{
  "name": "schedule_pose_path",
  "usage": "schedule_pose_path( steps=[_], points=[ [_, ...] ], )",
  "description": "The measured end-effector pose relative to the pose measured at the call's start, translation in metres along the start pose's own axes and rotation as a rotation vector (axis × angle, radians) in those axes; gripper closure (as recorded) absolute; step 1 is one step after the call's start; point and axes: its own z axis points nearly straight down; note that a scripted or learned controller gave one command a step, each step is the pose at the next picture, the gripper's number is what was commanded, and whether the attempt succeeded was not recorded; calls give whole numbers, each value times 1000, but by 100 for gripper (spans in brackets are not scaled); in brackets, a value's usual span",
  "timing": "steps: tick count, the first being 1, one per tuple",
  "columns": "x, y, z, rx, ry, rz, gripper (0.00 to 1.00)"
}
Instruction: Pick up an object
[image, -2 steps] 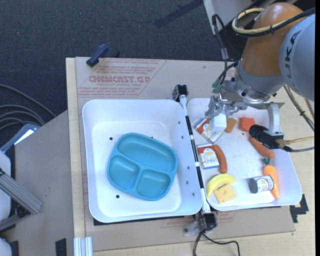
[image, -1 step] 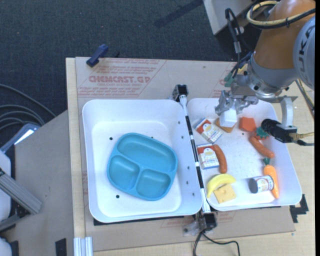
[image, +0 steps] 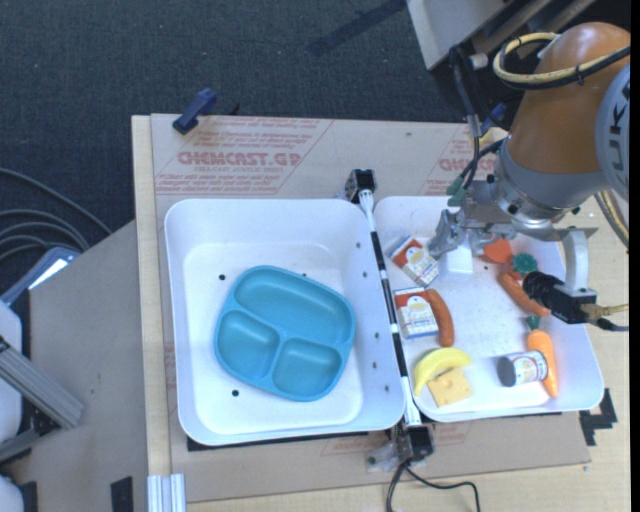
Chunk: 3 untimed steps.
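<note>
The right bin (image: 580, 395) holds several toy foods. A small red-and-white carton (image: 417, 261) lies near its left wall, with a second carton (image: 414, 313) and a brown sausage (image: 442, 317) below it. A yellow banana (image: 438, 361) and a cheese wedge (image: 451, 388) sit at the front. A small can (image: 521, 370) lies beside a carrot (image: 546, 361). My gripper (image: 451, 245) hangs low over the bin's back part, just right of the upper carton. Nothing is visibly held.
The left bin (image: 190, 300) holds a blue divided plate (image: 285, 331). An orange-and-green toy vegetable (image: 514, 272) lies under the arm's wrist. A black cable fitting (image: 550, 291) juts out at the right. The arm's grey and orange body covers the right bin's back corner.
</note>
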Motion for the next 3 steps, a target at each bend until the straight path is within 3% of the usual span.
schedule_pose_path(
  steps=[1,2,3],
  points=[
    [-44,69,1,-3,-2,0,100],
    [25,62,9,1,0,-2,100],
    [-20,47,3,0,-1,0,100]
  ],
)
